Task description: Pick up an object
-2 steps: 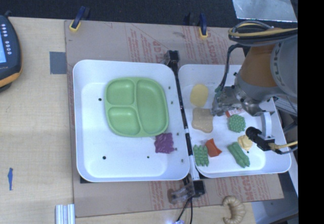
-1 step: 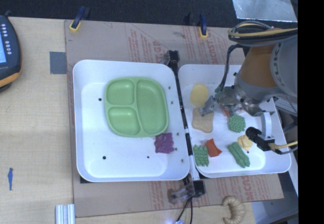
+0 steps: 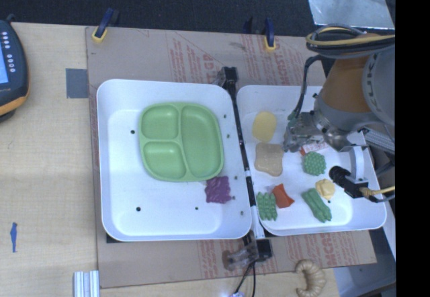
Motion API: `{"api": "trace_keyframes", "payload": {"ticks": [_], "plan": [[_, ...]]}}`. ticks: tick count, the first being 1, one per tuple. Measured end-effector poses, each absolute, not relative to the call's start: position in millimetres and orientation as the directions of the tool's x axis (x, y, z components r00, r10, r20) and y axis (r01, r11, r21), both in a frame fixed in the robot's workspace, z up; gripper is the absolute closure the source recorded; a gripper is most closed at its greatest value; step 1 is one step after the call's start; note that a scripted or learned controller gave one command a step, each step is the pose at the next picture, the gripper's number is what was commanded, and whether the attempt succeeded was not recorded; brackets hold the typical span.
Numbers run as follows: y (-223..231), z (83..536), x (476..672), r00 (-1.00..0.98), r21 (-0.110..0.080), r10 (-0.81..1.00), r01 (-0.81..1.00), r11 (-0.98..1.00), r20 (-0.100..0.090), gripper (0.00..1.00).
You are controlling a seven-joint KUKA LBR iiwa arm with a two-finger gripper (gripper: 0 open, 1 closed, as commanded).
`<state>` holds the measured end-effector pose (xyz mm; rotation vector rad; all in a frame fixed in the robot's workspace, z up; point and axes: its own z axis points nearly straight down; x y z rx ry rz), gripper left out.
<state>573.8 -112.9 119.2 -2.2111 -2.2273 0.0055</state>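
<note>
**Grey gripper low over a crowded right bin**

Grey metal marks the gripper (image 3: 300, 133), low in the right bin (image 3: 349, 223) just left of the arm's orange band (image 3: 344, 91). Whether it is apart or together cannot be told; the wrist hides that.

Judging by closeness, the likeliest target is the tan bread-like piece (image 3: 269, 159), just below-left of the gripper. It lies flat, with its long axis running roughly up and down the view, toward the yellow oval (image 3: 264, 125) above it.

Risk comes from crowding. The yellow oval nearly touches the tan piece, so a descent slightly off could nudge both or close on an edge and slip. A small red item (image 3: 307, 150) and a green round cluster (image 3: 313, 163) sit just below-right of the gripper and could be knocked. The tan piece also sits near the bin's left wall, which leaves little room on that side.

Further from the gripper lie a green long vegetable (image 3: 316, 205), a red wedge (image 3: 282, 196), and in the left bin (image 3: 114, 154) a green divided plate (image 3: 181, 141) and a purple piece (image 3: 218, 189).
</note>
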Motion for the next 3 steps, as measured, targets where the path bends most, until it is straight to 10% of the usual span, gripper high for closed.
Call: {"api": "trace_keyframes", "payload": {"ticks": [1,3], "plan": [[-112.8,118.7,573.6,-0.008,-0.006,1.000,1.000,0.008,0.000,0.00],[-97.7,92.6,635.9,-0.007,0.000,1.000,1.000,0.007,0.000,0.00]]}}
